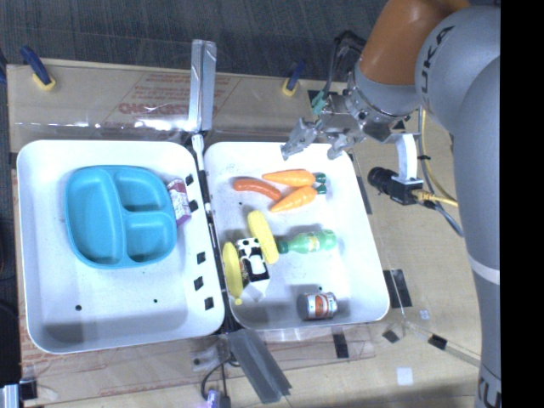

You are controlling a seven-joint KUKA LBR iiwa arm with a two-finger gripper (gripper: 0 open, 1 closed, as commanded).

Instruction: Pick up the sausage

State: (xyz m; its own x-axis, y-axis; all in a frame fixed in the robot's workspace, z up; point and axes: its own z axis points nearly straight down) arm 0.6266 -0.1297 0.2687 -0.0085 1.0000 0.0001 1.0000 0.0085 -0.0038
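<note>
The sausage (256, 187) is a reddish-orange link lying in the upper left part of the right bin (364, 236), just left of two carrots (295, 188). My gripper (318, 144) hangs over the bin's far rim, up and to the right of the sausage, apart from it. Its two fingers are spread, and nothing is between them.
The right bin also holds a green bottle (308, 243), a yellow-wheeled toy (247, 259) and a small can (320, 305). The left bin (51, 313) holds a blue divided tray (121, 214) and a small purple packet (179, 200). A metal divider (201, 83) stands between the bins.
</note>
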